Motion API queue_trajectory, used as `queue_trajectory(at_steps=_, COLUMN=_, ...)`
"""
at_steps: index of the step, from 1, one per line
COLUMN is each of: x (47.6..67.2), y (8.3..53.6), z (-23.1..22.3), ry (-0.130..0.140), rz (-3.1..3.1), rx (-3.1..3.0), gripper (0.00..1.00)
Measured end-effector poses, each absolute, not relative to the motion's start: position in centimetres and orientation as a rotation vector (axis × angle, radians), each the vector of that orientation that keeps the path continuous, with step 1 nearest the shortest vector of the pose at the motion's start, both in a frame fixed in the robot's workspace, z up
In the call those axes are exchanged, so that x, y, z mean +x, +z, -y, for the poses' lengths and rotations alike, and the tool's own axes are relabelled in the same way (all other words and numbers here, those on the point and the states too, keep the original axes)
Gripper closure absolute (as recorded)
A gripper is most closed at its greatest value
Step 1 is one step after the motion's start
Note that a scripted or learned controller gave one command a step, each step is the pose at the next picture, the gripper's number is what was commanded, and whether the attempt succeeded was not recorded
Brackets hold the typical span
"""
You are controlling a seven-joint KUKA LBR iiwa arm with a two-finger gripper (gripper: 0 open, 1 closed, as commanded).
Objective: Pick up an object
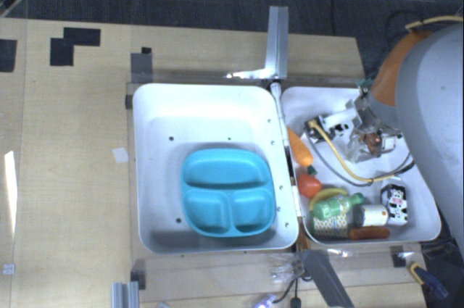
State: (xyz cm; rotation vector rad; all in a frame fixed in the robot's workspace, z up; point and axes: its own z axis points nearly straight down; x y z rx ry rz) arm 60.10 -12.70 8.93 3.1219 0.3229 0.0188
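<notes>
arm (435, 118): grey, orange band above the wrist, comes in from 3 o'clock and covers the right side of the right bin
gripper (366, 140): low over the upper middle of the right bin, about 1 o'clock from the item pile; wrist clutter with a yellow cable looping below it; cannot tell how it is set, and nothing seen held in it
right bin (330, 98): shallow, white, holds all the small items, crowded toward 6 o'clock
carrot (299, 148): orange, long, lying along the bin's left wall at 9 o'clock, green end pointing down
tomato (309, 185): red, round, just below the carrot, touching or nearly touching its green end
green bottle (335, 209): lying on its side at 6 o'clock of the bin, on top of a yellow banana-like piece, beside the tomato
white can (373, 215): small cylinder on its side, just at 3 o'clock of the green bottle
red sausage (368, 232): thin, dark red, lying flat just below the white can against the bin's front wall
cow toy (395, 202): black-and-white, small, at 4 o'clock of the bin, close to the white can, apart from the gripper
left bin (156, 154): shallow, white, touching the right bin along the centre divider
blue tray (228, 190): light blue, three compartments, lying flat at 5 o'clock inside the left bin
bench (65, 154): pale wood, black marks at 10 o'clock
</notes>
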Motion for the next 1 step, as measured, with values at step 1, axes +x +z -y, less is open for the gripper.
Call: queue_trajectory(at_steps=1, x=57.94, y=9.01, z=8.31, ry=0.017, rz=-0.344, rx=3.122, gripper=1.00)
